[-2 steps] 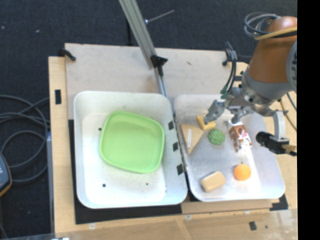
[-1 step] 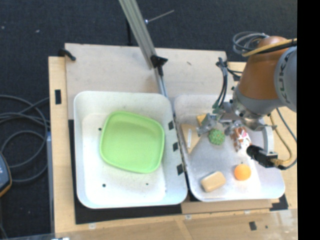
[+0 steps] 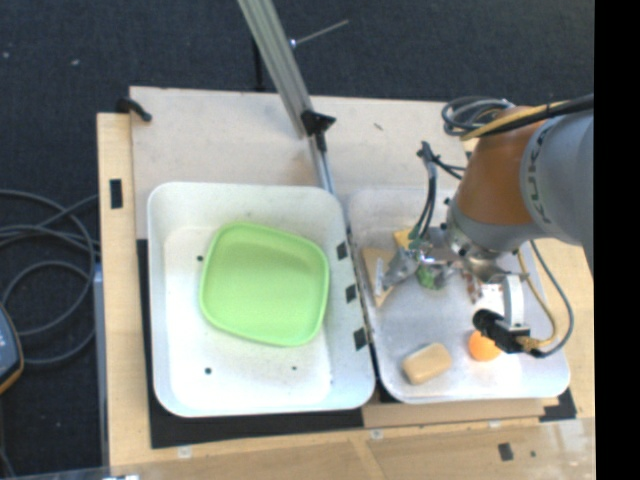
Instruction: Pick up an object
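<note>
Two white bins sit side by side on the bench, and all the action is in the right bin (image 3: 535, 373). The left bin (image 3: 170, 298) just has a green square plate (image 3: 265, 283) lying flat in it. The arm's gripper (image 3: 425, 268) is down low near the right bin's upper-left area, close to the divider between the bins, with a small green bit and something yellow right at it, but it's too cluttered there and I honestly cannot tell whether it's released, clenched or grasping anything. The easy candidates lie toward the camera from it: a tan block (image 3: 427, 363), long axis running roughly left-right with a slight tilt, and a small orange ball (image 3: 484, 346) just to the block's right. Both look well apart from the gripper, so my guess is it needs to shift toward the bin's near edge.
</note>
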Controlling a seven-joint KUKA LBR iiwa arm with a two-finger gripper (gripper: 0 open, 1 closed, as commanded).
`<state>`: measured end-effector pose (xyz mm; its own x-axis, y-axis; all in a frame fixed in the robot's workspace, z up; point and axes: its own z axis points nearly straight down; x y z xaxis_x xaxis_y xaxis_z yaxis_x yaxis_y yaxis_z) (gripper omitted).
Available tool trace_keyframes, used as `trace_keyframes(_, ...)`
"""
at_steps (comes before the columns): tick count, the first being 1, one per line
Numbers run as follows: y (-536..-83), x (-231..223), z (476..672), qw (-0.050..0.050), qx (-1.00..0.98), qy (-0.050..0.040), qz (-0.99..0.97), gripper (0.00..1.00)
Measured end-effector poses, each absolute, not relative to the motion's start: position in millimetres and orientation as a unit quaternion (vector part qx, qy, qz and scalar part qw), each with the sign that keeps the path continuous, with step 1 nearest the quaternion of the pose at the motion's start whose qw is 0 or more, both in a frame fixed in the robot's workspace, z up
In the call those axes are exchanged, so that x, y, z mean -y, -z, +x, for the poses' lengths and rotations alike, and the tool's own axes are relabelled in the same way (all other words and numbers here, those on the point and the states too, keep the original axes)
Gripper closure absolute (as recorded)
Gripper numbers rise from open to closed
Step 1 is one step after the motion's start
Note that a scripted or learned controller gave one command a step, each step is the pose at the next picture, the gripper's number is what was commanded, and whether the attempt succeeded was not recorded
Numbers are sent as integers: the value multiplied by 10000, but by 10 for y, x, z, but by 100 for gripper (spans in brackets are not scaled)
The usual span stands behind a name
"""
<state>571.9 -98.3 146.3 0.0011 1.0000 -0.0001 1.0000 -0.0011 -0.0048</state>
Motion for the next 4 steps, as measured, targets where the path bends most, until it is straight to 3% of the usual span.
trace_keyframes(1,-987,988,5712,8,7069,-11,-7074,0)
trace_keyframes(2,-1113,992,5723,-4,7063,7,-7079,100)
trace_keyframes(4,-2173,1104,5713,-20,7070,16,-7072,100)
